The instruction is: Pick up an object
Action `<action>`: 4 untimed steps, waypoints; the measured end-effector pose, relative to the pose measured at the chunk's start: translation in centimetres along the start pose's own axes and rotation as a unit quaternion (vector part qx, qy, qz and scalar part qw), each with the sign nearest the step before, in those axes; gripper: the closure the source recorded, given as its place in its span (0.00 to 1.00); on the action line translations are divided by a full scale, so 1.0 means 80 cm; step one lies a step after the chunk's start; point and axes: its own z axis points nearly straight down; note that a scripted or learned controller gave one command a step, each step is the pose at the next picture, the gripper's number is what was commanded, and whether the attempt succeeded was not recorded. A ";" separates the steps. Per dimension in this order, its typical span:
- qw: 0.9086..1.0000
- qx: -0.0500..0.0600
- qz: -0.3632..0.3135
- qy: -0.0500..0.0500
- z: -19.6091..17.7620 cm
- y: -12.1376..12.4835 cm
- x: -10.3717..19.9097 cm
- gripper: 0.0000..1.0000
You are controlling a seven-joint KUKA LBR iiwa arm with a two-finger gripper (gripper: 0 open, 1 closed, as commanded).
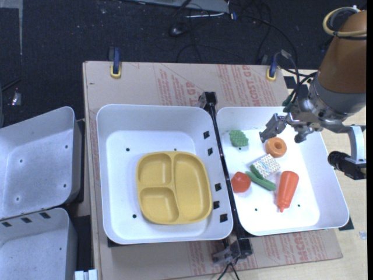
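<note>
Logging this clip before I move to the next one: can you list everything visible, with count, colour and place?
Bins: 2, white, side by side on the cardboard-topped bench.
Divided plate: 1, yellow, three compartments, in the left bin.
Ring-shaped toy: 1, orange, upper right bin, just below the gripper.
Leafy toy: 1, green, upper left of the right bin.
Tomato toy: 1, red, left side of the right bin.
Carrot toy: 1, orange-red, lower middle of the right bin.
Small block: 1, white with speckles, middle of the right bin.
Long pod: 1, green, beside the block.
Clamps: 2, yellow, on the bench's far edge.
Spare trays: 2, white, far left.
Gripper: 1, dark grey, over the right bin.
Arm: 1, grey and orange, right.
</note>
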 end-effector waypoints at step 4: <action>1.000 -0.001 0.002 0.000 0.197 0.007 -0.013 1.00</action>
